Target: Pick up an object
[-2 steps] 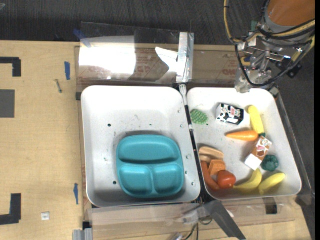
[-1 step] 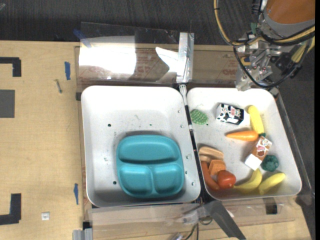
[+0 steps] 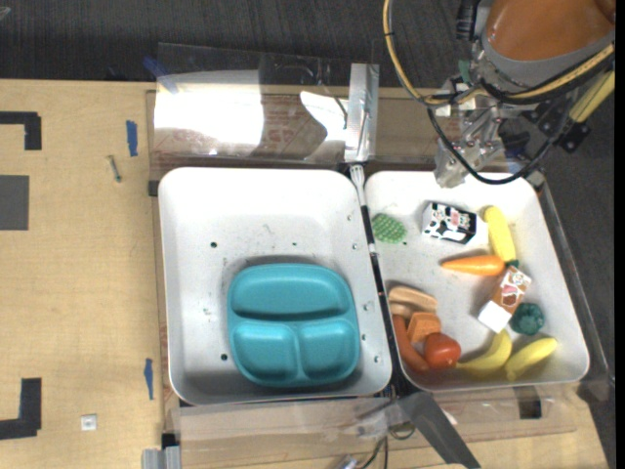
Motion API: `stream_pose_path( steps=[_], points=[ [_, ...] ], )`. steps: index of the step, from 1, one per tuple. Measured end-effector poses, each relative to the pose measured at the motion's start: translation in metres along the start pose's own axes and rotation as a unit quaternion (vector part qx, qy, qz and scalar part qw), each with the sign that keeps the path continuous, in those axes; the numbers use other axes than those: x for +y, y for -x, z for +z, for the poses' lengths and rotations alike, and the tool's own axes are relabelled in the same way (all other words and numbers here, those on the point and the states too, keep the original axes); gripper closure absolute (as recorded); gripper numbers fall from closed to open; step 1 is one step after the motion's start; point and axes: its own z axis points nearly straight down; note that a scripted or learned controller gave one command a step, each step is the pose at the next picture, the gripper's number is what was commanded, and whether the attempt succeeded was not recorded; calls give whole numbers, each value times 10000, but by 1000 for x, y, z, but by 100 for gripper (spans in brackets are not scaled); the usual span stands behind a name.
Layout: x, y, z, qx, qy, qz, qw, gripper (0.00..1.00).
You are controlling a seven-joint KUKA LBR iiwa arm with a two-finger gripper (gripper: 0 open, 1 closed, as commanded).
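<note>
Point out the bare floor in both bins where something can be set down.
Left bin: bare along the far wall and left side, around the teal tray. Right bin: a bare patch centre-left, between green disc, carrot and wooden pieces. The right and near sides are crowded.

Divided tray [image 3: 293,325] in left bin [image 3: 186,203]; toys fill right bin [image 3: 400,189]

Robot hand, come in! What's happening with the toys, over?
Hand up over right bin's back edge, nothing visibly held. Toys in bin: banana, carrot, tomato. Teal tray in left bin.
</note>
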Motion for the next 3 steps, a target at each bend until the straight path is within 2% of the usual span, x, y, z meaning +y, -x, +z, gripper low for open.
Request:
stream_pose_path(
  steps=[1,2,3],
  points=[
    [-1,-2,-16,2,-40,-716,9974,100],
    [23,-1,38,-7,13,-2404,9707,100],
    [0,-4,3,6,-31,-3238,9461,100]
  ],
)
